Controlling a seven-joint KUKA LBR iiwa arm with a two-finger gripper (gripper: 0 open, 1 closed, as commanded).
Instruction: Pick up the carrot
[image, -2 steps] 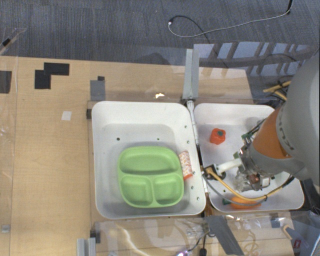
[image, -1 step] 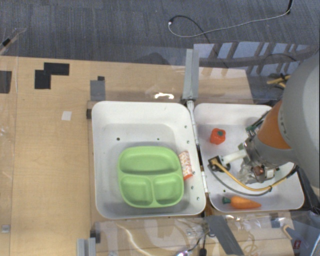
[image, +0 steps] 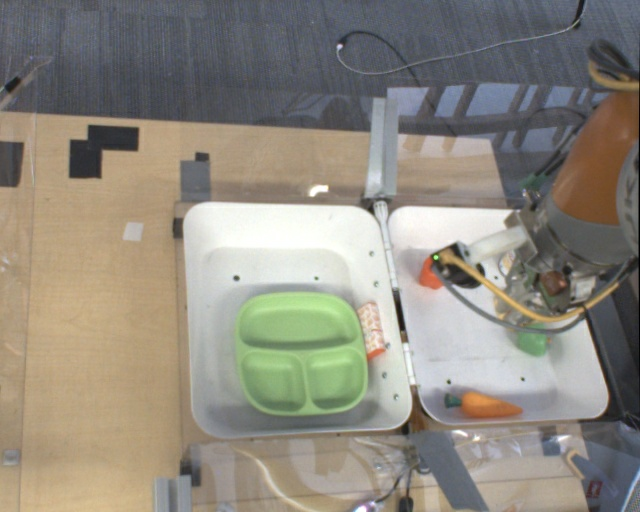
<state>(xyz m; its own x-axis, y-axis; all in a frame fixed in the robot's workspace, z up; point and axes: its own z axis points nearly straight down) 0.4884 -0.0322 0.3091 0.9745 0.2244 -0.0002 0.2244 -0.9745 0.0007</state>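
Observation:
The carrot (image: 485, 405) is orange with a green stub at its left end. It lies flat near the front edge of the right bin (image: 455, 345), pointing left to right. My gripper (image: 542, 292) hangs over the right half of that bin, under the arm's orange band (image: 600, 170), wrapped in yellow and black cables. It is well behind the carrot and somewhat to its right, apart from it. Nothing shows in its grasp.
A green round item (image: 531, 341) lies just below the gripper. A small red item (image: 430, 277) sits at the right bin's back left. The left bin (image: 215, 300) holds a green divided plate (image: 300, 352) and a small striped packet (image: 371, 328).

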